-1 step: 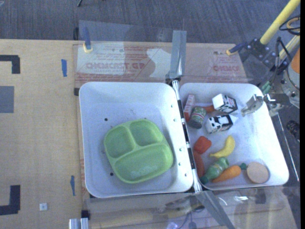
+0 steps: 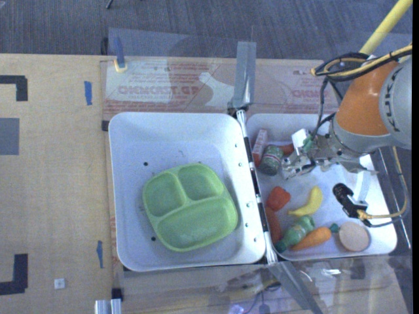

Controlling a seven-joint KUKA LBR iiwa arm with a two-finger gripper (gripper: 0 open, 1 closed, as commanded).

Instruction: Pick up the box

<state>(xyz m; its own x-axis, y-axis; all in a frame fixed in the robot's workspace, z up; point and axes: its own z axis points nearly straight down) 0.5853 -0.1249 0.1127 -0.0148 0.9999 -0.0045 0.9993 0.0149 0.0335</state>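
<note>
**Box lies just left of my claw**

Near me sit a carrot (image 2: 313, 237) and banana (image 2: 309, 202). Farther back, my claw (image 2: 298, 163) hovers; spread or pressed together, I cannot tell. The box (image 2: 260, 145) lies left against the bin wall, long axis near-to-far.

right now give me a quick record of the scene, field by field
left bin: holds a green divided plate
right bin: holds the small items
box: red, narrow, at the right bin's left wall
can: beside the box, just below it in the view
other items: red pepper, banana, carrot, round tan piece
arm: reaches in from the right, over the right bin
claw: low over the right bin, next to the can
box held: no, it lies apart from the claw
</note>
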